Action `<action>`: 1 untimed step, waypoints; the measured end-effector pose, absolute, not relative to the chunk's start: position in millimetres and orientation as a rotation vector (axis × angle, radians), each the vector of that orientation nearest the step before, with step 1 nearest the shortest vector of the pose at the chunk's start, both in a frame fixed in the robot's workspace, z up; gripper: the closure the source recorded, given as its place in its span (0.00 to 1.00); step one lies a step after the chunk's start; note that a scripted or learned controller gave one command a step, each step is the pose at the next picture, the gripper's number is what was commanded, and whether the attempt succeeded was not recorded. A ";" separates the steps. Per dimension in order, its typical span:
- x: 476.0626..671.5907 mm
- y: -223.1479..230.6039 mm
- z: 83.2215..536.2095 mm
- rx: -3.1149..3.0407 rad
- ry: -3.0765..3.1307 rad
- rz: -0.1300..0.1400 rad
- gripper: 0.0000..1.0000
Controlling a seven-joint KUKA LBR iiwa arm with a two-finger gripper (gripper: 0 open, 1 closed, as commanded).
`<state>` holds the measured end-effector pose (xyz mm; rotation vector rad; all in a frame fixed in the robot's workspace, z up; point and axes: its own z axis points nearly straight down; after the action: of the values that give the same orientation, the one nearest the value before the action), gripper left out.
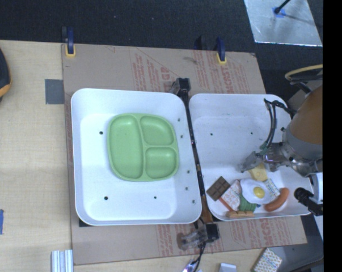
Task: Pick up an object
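Camera view: two-finger gripper [256, 162] low in right white bin [227, 115], opening indiscernible. Pale yellow block [260, 174] just below-right of it, beside fried-egg toy [257, 192].

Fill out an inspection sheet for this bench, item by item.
Surface: cardboard sheet clamped onto a wooden bench, bearing two white bins.
Job's things: right bin holds toy food bunched at its near edge: fried egg, sausage, chocolate bar, yellow cheese piece.
Clutter: green divided plate in left bin.
Grippers: gripper low over the cheese piece; finger state unclear.
Cables: black cable looping along the arm.
Surroundings: blue clamps at the far edge; dark floor beyond.
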<state>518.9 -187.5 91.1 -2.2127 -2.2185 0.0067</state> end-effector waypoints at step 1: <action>521.5 -189.6 102.1 -2.214 -2.224 0.007 1.00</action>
<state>521.5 -189.6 102.1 -2.2139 -2.2244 0.0066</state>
